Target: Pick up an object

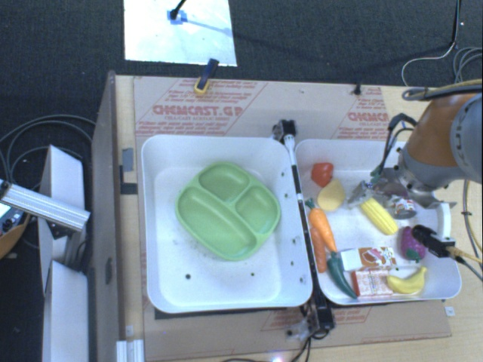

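Two-finger gripper (377, 191) sits low in the right white plastic bin (453, 289), just beside the yellow toy corn cob (379, 216); whether it's open or closed, can't tell. Risk: the pale yellow round fruit (330, 197) and orange toy carrot (322, 228) crowd near the corn, so the close may snag two or slip. Little free floor around the corn, bin rim near.

A yellow corn cob (378, 216) lies slantwise in the right bin (453, 285), just beside a pale lemon (330, 197).

Two bins (162, 202) (one green plate (228, 210))
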Available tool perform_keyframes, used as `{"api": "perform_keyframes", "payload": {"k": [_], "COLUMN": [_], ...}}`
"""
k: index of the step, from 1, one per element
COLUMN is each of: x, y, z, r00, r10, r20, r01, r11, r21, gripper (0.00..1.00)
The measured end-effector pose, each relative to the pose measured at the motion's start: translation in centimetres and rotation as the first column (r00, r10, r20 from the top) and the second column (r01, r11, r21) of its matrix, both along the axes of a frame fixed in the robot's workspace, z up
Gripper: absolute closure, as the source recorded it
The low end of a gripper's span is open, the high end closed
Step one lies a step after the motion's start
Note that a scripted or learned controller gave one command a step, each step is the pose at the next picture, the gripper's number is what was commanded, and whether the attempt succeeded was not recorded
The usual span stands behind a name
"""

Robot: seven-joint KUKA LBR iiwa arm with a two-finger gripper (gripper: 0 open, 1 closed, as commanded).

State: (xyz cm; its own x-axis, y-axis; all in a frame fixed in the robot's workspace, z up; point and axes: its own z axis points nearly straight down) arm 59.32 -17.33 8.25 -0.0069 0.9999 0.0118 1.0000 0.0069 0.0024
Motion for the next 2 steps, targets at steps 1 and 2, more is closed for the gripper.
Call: {"api": "perform_keyframes", "payload": {"k": [1,2], "x": [0.0,-3.4], "y": [-0.3,9.7], "z": [1.3,9.6], "r00": [1.0,1.0], "r10": [0.0,0.006], "r20": [0.003,0.004], "r01": [0.0,-0.006], "r11": [1.0,1.0], "r21": [-0.008,-0.009], "gripper": [1.0,1.0]}}
